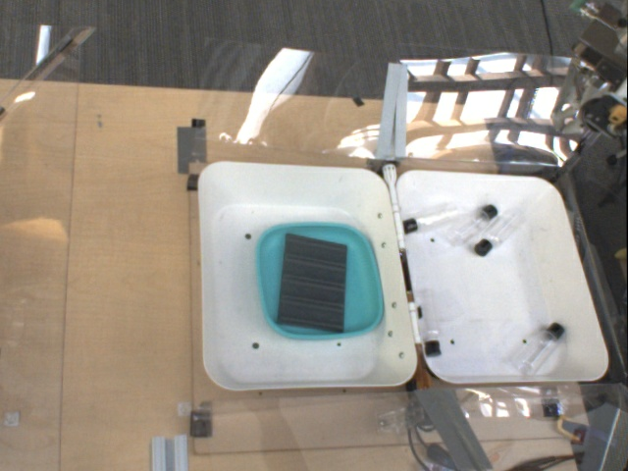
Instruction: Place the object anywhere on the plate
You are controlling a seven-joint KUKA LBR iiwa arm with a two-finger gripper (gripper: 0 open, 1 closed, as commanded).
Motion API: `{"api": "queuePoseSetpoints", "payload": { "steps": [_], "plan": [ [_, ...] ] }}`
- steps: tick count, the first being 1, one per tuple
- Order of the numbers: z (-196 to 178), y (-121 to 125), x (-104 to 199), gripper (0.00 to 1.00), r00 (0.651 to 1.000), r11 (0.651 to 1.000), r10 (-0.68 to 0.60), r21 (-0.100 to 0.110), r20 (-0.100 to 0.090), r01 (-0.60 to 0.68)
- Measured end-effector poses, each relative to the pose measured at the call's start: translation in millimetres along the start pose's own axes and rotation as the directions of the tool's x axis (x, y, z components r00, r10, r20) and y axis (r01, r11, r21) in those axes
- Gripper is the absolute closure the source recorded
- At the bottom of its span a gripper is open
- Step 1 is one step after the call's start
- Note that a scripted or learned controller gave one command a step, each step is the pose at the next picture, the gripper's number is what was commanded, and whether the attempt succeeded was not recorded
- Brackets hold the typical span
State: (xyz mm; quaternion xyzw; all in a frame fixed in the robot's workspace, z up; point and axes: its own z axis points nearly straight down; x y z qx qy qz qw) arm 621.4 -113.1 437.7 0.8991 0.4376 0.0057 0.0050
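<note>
The left bin is open from above around its rim, but its middle is taken by the teal plate, which a dark ridged block largely covers. The right bin has a bare middle, with two black-capped vials toward the back and a third in the front corner. A metal upright stands behind the seam between the bins.

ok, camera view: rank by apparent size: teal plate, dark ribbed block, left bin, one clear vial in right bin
1. left bin
2. teal plate
3. dark ribbed block, lying on the plate
4. clear vial, black-capped; all three vials look about alike
</note>
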Motion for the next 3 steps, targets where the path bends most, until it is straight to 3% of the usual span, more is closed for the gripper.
{"api": "queuePoseSetpoints", "payload": {
  "steps": [1, 2, 3],
  "plan": [
    [149.8, -34.2, 49.0, 1.00, 0.971, 0.971, -0.239, 0.013, 0.001, 0.239],
    [253.2, -66.4, 70.8, 1.00, 0.940, 0.940, -0.341, 0.014, -0.001, 0.341],
    [252.9, -66.0, 70.7, 0.00, 0.940, 0.940, -0.341, 0.013, -0.001, 0.341]
  ]
}}
